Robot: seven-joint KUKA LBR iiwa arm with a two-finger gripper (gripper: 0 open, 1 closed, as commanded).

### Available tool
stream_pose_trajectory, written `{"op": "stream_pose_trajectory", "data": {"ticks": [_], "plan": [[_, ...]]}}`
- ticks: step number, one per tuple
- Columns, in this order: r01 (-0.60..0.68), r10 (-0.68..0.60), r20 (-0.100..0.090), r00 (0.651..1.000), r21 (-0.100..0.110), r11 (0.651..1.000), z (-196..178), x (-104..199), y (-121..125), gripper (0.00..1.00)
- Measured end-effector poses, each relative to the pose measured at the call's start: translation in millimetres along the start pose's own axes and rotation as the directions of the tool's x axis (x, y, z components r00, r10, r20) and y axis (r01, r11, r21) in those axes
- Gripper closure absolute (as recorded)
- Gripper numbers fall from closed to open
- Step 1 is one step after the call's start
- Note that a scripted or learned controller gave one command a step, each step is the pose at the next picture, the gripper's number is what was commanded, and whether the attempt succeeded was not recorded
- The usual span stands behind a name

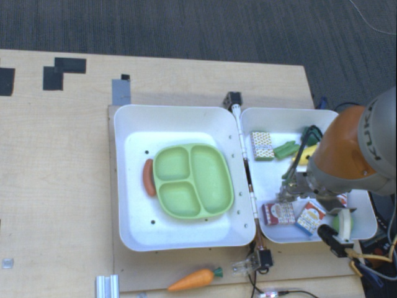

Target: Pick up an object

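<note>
I have the gripper (290, 194) low in the right white bin (366, 228), just above the small dark-red printed packet (279, 213) by the near wall. I can't tell its state from here (the wrist blocks it). I'd centre over the packet, clear of the blue-and-white carton (309, 219) beside it, then descend straight.

Glossy green plastic tray (193, 181) sits in a smooth white plastic bin (124, 166) on a matt wooden bench (56, 185).
</note>
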State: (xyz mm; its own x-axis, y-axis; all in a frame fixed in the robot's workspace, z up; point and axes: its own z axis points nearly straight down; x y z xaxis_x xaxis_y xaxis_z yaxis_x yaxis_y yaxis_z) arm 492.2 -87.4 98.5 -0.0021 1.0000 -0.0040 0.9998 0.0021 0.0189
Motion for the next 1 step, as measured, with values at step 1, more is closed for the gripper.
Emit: {"op": "stream_pose_trajectory", "data": {"ticks": [1], "plan": [[0.000, 0.000, 0.000, 1.000, 0.000, 1.000, 0.1, 0.0, -0.1, 0.00]]}}
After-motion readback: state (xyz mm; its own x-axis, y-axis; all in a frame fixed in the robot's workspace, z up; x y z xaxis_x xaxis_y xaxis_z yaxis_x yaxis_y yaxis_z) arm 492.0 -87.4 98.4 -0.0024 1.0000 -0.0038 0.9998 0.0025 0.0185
